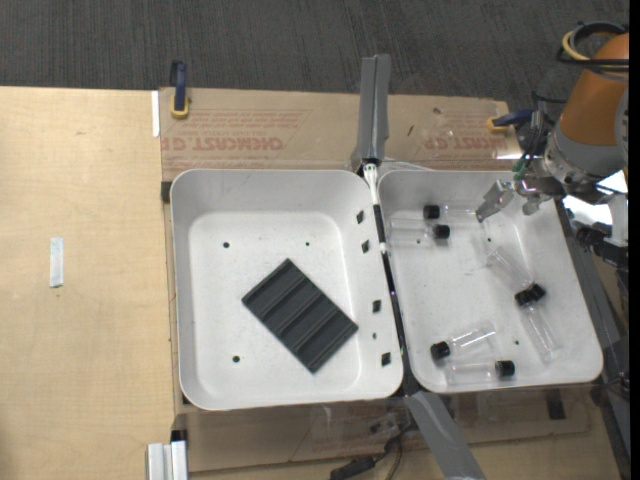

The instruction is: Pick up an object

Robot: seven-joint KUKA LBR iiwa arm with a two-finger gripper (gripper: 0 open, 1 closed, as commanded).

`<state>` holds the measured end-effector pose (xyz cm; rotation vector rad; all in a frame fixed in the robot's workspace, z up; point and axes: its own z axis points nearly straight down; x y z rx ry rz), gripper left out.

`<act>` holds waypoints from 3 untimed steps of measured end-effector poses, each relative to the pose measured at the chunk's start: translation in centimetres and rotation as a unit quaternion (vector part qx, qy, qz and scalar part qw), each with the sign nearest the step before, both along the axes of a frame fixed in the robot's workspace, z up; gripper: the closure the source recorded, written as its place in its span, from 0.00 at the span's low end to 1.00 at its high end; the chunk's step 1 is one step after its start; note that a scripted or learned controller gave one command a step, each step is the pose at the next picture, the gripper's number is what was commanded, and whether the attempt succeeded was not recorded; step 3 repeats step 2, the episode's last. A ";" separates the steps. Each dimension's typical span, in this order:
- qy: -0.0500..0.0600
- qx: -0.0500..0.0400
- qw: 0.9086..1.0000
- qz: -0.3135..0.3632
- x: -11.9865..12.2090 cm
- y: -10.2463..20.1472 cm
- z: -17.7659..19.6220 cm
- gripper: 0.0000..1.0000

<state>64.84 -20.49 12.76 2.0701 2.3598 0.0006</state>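
Gripper (497,200) over right bin (575,298) top edge, grip state unclear; capped vials (432,222) just left.

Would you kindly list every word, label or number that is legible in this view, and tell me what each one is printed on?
"CHEMCNST. GR": red print, upside down, on the cardboard sheet behind the left bin; only roughly legible, and the end is uncertain.
Smaller red line beneath it: too blurred to read.
Red print on the cardboard behind the right bin: cut off and glared, unreadable.
White tag on the wooden bench: no readable text.
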 end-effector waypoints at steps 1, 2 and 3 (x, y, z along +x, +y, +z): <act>0.000 0.000 1.000 0.000 0.0 0.0 0.0 0.00; 0.000 0.000 1.000 0.000 0.0 0.0 0.0 0.00; 0.000 0.000 1.000 0.000 0.0 0.0 0.0 0.00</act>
